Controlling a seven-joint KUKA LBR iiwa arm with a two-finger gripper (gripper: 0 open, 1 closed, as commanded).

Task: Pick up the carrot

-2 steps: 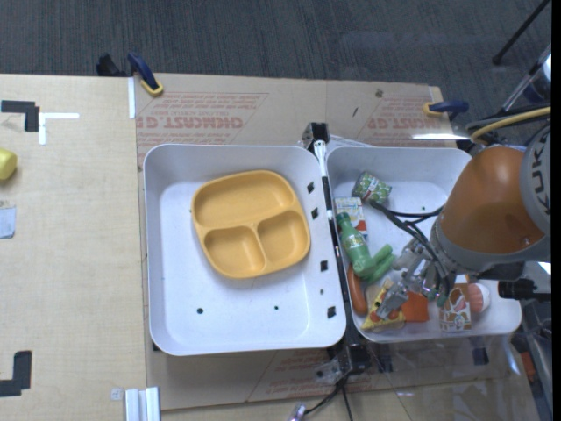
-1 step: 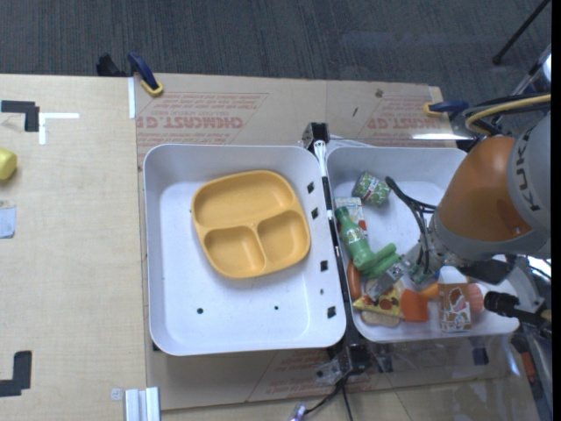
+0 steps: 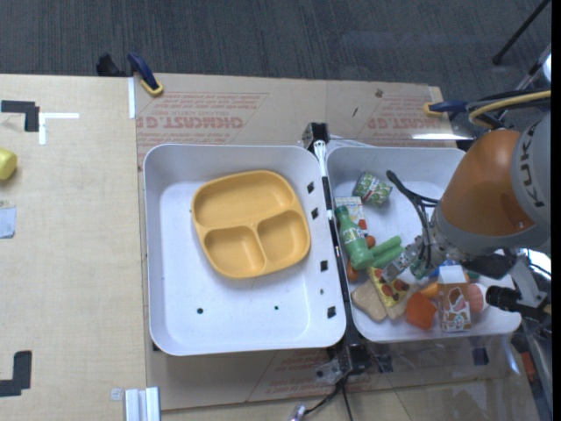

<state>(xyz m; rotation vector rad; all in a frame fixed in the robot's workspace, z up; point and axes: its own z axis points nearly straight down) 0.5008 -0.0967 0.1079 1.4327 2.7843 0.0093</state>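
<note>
An orange piece (image 3: 421, 310) that looks like the carrot lies near the front of the right bin (image 3: 399, 167), beside a small red-and-white carton (image 3: 453, 307). My gripper (image 3: 410, 261) hangs low over the clutter in the middle of that bin, just above and to the left of the orange piece. It sits close to a green cucumber-like piece (image 3: 384, 251). The grey arm with its orange band (image 3: 491, 187) covers the bin's right part and hides what lies beneath it.
The left bin (image 3: 166, 261) holds a yellow divided plate (image 3: 251, 222). The right bin also holds a green bottle (image 3: 354, 238), a green can (image 3: 372, 189), a bread slice (image 3: 370, 301) and a pizza-like piece (image 3: 389, 289). A yellow object (image 3: 6, 164) lies at the bench's far left.
</note>
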